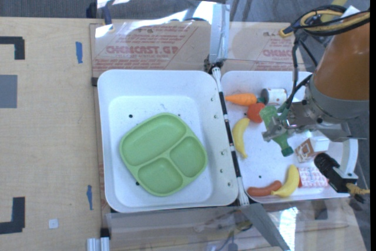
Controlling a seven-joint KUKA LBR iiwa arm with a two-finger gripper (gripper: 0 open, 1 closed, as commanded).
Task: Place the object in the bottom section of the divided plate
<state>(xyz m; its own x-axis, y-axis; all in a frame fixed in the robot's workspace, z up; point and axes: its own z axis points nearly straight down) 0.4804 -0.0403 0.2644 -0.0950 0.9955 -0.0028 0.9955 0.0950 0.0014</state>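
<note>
A green divided plate (pixel 126 157) with three sections lies tilted in the left bin (pixel 111 97). My gripper (pixel 278 128) is down in the right bin (pixel 258 170), right at a green bottle-shaped toy (pixel 284 146) that lies at a slant under it. Grey gripper parts overlap the middle of the toy. Its dark green end sticks out below the gripper and its paler end (pixel 269 112) above. The wrist hides the bin's right side.
In the right bin lie an orange carrot (pixel 241 99), a red tomato (pixel 255 113), a white cylinder (pixel 274 94), a yellow banana (pixel 239 137), a second banana (pixel 288 181), a red sausage (pixel 264 189) and two small packets (pixel 304 150). A ridge (pixel 226 126) divides the bins.
</note>
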